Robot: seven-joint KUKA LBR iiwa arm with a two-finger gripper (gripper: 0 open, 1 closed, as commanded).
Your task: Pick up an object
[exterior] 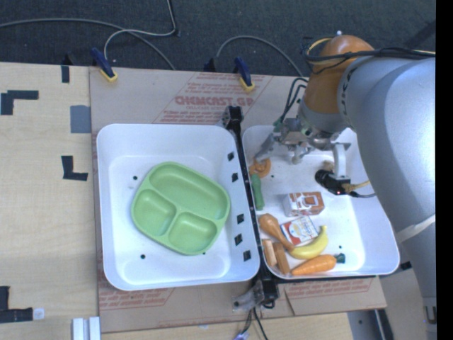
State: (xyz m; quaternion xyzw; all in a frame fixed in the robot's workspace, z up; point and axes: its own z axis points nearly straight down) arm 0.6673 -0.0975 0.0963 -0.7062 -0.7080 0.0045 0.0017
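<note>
My gripper point(282, 150) hangs over the far left part of the right bin point(368, 211), fingers spread and open, with only white bin floor between them. Just below its left finger, an orange piece point(260, 167) lies against the bin's left wall, not gripped. A green stick-shaped item point(257, 192) lies along the same wall. Toward the front sit two small cartons point(304, 202) point(300, 229), a banana point(313, 245), a carrot point(313, 264) and two brownish sausage-like pieces point(272, 227) point(277, 255).
The left bin point(113, 190) holds a green divided plate point(180, 207). A black divider point(241, 190) with clips runs between the bins. The arm's grey body point(396, 140) covers the right bin's far right side. Cables and blue clamps lie behind the bins.
</note>
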